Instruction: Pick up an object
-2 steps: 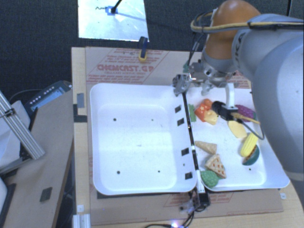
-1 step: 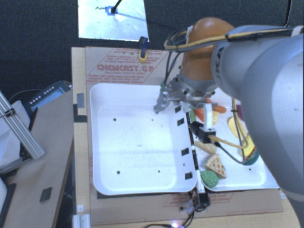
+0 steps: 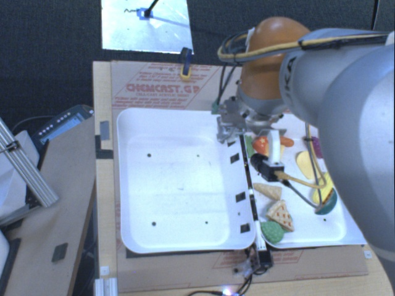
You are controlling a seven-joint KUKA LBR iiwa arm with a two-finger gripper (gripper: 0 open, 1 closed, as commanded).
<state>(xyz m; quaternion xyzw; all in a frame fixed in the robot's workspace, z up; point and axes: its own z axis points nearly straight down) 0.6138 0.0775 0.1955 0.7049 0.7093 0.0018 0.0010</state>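
My gripper (image 3: 232,128) hangs over the far end of the divider between the two bins, at the right bin's (image 3: 345,233) far left corner. Just to its right in that bin lie a red-orange piece (image 3: 263,144) and a small orange piece (image 3: 287,142). Nearer the front lie a tan wedge (image 3: 269,191), a waffle-patterned triangle (image 3: 281,215) and a round green piece (image 3: 271,231). A yellow piece (image 3: 303,163) and a yellow-and-green piece (image 3: 323,197) lie further right. The arm hides part of the right bin.
The left bin (image 3: 173,184) is a plain white tray beside the right one. A purple item (image 3: 316,146) sits at the right bin's far side beside the arm. Both bins rest on a cardboard sheet (image 3: 160,88). A yellow-and-blue clip (image 3: 185,66) sits at the sheet's far edge.
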